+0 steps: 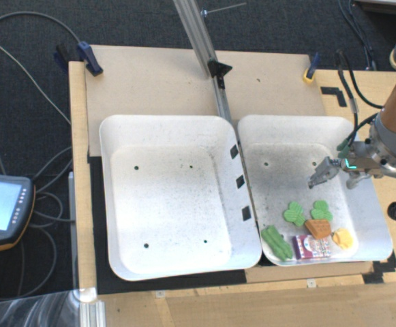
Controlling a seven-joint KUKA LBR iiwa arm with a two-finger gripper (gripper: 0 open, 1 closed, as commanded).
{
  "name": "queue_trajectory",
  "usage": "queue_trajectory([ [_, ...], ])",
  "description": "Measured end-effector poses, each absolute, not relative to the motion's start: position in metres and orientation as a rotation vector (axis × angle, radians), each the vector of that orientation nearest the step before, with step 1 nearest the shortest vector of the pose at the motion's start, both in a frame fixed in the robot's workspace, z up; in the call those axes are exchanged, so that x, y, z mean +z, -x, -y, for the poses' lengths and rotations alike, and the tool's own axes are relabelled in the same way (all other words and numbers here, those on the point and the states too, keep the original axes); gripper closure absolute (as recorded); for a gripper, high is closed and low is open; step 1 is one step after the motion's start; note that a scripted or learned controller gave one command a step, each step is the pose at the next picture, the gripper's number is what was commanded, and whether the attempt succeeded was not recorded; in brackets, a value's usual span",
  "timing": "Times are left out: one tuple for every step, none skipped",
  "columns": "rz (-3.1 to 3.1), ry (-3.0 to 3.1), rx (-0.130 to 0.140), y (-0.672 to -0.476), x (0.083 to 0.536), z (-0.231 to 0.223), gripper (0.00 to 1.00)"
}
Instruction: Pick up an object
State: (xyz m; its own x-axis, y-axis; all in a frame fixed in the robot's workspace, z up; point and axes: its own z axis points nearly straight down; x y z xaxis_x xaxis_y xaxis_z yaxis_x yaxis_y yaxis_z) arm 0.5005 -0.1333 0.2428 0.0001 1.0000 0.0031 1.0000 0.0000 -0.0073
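Pincer (318,177) first: from my seat it hangs over the middle of the right bin (279,133), and I cannot tell how far it is spread; I see nothing carried in it. Working down by size, the left bin (116,131) sits alongside, then the candidates bunch in the right bin's near corner, well apart from the tool. I count a pink-and-white packet (311,246), a long green piece (276,242) by the front wall, a green leafy toy (294,214), another green one (321,209), an orange block (318,227) and a small yellow piece (344,238). I judge the leafy toy the best target: it lies most apart from its neighbours. I'd come straight down, centred, so neighbours aren't nudged.
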Motion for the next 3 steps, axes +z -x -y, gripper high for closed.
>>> queue_trajectory([
  [2.221,2.219,0.000,-0.502,0.245,0.133,0.00],
  [2.216,2.216,0.005,-0.510,0.194,0.137,0.00],
  [2.215,2.216,0.006,-0.506,0.131,0.138,0.00],
])
